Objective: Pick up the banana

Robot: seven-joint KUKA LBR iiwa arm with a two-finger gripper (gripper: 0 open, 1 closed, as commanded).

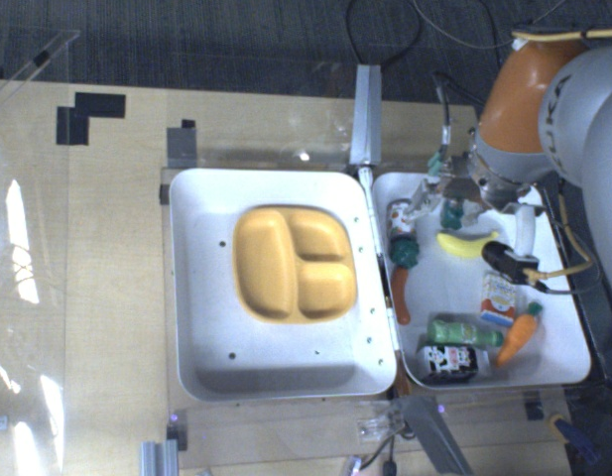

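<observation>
Arm [544, 77] bent over right bin [573, 360], pincer [452, 209] just above banana [465, 245]

Two white bins [186, 296], one yellow tray [294, 264], one banana [466, 245], two carrots [517, 335].

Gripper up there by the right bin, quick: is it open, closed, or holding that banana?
Gripper: cannot be told if open or closed; it hangs just above the banana, which lies on the right bin's floor, not visibly held.
</observation>
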